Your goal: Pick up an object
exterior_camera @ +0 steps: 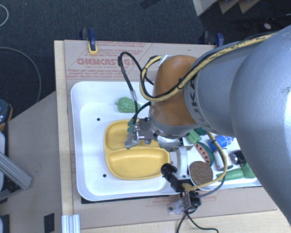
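Across the bench, two shallow white bins are set side by side on a brown board printed with red lettering. Within the left bin (87, 144) two yellow, rounded, bowl-like pieces are seen: a yellow dish (136, 161) lying toward the near rim, broad and smooth with a shallow hollow, and a second yellow piece (115, 134) just behind it, touching or nearly touching it. A small green object (126, 104) is found near the far wall of the same bin, partly hidden by a black cable. Inside the right bin (247, 182), largely covered by the grey arm, several small things are crowded together: a brown round disc (201, 173), a blue item (224, 141), a green item (242, 173) and a white and red piece (202, 149).

The gripper (136, 136) is positioned low over the left bin, at the seam between the two yellow pieces. Whether it is open or closed cannot be told, since its metal parts are small and partly masked by the orange-banded wrist.
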`<state>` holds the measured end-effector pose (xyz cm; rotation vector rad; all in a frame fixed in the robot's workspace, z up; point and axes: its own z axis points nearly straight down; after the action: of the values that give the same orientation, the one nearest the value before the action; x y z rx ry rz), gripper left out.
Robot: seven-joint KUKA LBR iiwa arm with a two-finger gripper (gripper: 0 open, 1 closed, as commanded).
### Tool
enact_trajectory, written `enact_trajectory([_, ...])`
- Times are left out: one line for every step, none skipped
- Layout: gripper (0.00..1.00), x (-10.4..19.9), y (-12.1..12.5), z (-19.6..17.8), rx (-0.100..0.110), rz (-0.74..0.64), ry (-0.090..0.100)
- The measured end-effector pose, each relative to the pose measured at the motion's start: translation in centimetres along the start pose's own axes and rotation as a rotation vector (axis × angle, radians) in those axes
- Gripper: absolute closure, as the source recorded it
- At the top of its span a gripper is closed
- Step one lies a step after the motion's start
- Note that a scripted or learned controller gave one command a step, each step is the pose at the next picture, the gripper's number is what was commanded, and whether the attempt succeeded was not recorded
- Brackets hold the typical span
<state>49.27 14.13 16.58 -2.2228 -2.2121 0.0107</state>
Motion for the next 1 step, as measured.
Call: enact_trajectory([0.00,-6.48,-1.36,-13.44,-0.020,0.001,0.001])
